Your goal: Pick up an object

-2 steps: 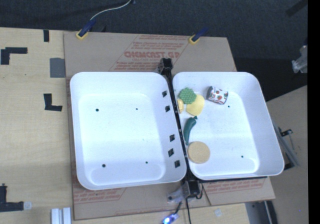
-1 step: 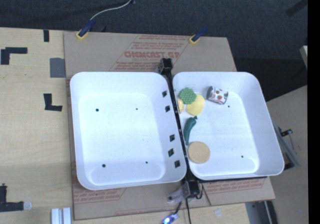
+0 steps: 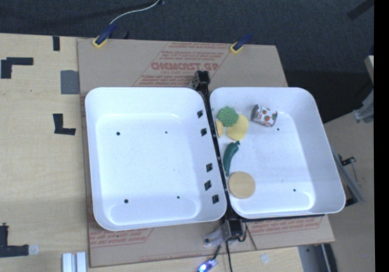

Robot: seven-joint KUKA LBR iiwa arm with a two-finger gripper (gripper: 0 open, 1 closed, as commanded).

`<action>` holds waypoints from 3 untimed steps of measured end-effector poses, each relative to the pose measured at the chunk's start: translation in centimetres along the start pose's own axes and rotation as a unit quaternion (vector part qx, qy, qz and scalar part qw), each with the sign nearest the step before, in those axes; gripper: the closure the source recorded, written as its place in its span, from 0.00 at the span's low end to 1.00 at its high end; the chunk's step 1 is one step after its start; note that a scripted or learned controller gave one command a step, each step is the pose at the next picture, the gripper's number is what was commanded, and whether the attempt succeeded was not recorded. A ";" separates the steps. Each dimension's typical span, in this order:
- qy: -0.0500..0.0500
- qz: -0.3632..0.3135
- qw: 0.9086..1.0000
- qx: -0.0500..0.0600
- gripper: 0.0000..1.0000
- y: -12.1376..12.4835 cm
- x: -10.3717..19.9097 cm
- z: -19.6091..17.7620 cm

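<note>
Camera view: yellow piece (image 3: 239,129) partly under broccoli (image 3: 228,115)

Brown board (image 3: 182,64) under bins; blue-yellow clamps (image 3: 104,36) at back corners.

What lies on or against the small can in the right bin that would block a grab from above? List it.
Nothing visible. The small can lies on its side near the right bin's far wall, apart from the green broccoli piece and yellow piece, with nothing over it.
</note>
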State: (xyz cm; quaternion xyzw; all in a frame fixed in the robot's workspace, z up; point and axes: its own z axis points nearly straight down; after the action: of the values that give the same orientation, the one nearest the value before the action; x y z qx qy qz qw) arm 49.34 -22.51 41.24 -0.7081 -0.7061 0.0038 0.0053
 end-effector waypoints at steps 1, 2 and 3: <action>-0.004 -0.002 1.000 -0.013 1.00 -1.1 0.1 -13.0; 0.001 -0.002 1.000 0.001 1.00 -1.0 1.8 1.1; -0.006 -0.005 1.000 -0.016 1.00 13.2 0.7 -13.2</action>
State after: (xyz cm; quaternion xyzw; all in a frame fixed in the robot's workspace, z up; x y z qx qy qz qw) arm 62.70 -21.85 54.30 -0.7048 -0.7093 -0.0033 -0.0107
